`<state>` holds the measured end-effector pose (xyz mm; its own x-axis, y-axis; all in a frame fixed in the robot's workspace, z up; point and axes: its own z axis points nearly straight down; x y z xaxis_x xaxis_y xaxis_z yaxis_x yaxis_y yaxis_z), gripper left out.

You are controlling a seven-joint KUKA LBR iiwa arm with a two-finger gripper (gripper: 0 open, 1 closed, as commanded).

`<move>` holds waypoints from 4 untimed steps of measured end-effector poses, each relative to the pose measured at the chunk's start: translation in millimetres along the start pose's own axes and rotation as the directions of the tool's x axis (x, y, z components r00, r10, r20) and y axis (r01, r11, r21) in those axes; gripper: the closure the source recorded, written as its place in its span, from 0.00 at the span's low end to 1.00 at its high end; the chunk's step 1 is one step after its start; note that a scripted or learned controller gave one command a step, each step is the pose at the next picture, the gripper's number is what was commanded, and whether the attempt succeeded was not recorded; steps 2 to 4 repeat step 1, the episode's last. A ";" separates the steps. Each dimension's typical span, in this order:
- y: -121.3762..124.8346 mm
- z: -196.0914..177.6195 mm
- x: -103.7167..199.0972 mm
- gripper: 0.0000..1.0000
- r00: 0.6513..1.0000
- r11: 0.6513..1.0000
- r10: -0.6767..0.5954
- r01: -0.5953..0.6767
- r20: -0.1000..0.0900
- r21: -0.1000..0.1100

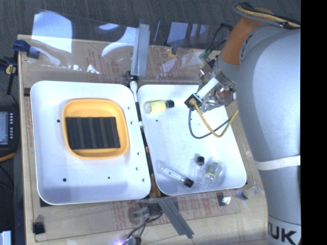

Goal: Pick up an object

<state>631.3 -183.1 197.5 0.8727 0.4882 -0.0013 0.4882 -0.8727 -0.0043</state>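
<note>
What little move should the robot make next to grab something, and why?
Probably shift the gripper toward the view's left, over the small yellow bottle: it lies closest, about level with the gripper, with bare floor of the right bin around it.

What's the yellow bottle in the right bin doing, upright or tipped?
Tipped. The yellow bottle lies on its side in the right bin, black cap pointing toward view right.

Yellow vial [156,106] on side, R bin [171,142]

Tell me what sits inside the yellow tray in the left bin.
A black ribbed block fills the yellow tray. The floor beneath it is covered, so anything under it cannot be seen.
</note>
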 end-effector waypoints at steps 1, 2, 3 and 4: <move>-57.8 108.2 34.2 1.00 0.980 0.980 0.201 -0.201 0.005 0.003; -57.8 108.2 34.2 1.00 0.980 0.980 0.201 -0.201 0.005 0.003; -57.8 108.2 34.2 1.00 0.980 0.980 0.201 -0.201 0.005 0.003; -57.8 108.2 34.2 1.00 0.980 0.980 0.201 -0.201 0.005 0.003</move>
